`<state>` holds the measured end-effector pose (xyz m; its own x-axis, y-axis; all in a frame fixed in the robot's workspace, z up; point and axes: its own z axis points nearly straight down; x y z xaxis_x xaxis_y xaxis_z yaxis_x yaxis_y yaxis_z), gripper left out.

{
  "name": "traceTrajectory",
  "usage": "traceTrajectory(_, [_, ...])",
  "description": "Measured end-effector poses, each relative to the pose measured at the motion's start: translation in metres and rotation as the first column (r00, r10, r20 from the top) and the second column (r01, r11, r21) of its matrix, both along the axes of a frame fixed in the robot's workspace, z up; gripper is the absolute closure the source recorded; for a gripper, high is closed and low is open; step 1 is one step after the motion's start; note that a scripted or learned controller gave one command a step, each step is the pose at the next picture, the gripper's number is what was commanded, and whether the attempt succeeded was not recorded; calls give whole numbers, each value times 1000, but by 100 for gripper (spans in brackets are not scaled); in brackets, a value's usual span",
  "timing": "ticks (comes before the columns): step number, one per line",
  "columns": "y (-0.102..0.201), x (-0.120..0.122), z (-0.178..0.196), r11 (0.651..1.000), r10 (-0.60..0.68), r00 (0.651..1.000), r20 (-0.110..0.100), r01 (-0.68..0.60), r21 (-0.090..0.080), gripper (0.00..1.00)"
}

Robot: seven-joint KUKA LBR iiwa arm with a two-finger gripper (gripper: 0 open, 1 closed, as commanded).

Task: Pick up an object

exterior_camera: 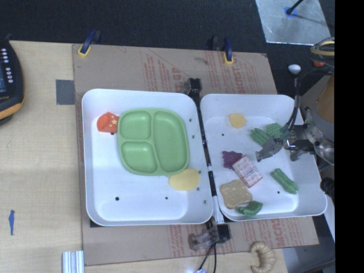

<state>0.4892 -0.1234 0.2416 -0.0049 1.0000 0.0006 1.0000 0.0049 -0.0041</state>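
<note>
You are at the approach step: the gripper (pixel 266 152) hangs low over the right bin (pixel 222 104), reaching in from the right, and nothing sits between its fingers that you can make out, so no pick has been made yet. Its fingers look slightly parted, pointing left and down toward the middle of that bin. The likeliest targets lie close: a ribbed green piece (pixel 260 135) just above and touching the fingertips in this slanted view, a dark purple piece (pixel 231 158) just to the left, and a pink-and-white packet (pixel 247 172) below it. Your next move calls for centring on one item, dropping to the bin floor and closing squarely, since the pieces are small and flat and could slide aside. Further off in the same bin lie a tan toast slice (pixel 235 193), a green pod (pixel 248 209), another green pod (pixel 284 181) and a small yellow piece (pixel 238 120). The left bin (pixel 91 152) holds a green divided plate (pixel 153 141), a red piece (pixel 107 123) and a yellow piece (pixel 185 180), well apart from the arm
</note>
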Motion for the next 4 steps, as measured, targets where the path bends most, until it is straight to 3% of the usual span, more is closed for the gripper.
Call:
traceTrajectory(1, [5, 88, -58, 1000, 4, 1000, 3, -4, -3, 0])
traceTrajectory(2, [-16, 153, -155, 1000, 4, 1000, 2, -4, -4, 0])
traceTrajectory(3, [-69, 168, -149, 1000, -4, 1000, 5, 4, -3, 0])
traceTrajectory(4, [-45, 138, -150, 1000, -2, 1000, -3, 2, -1, 0])
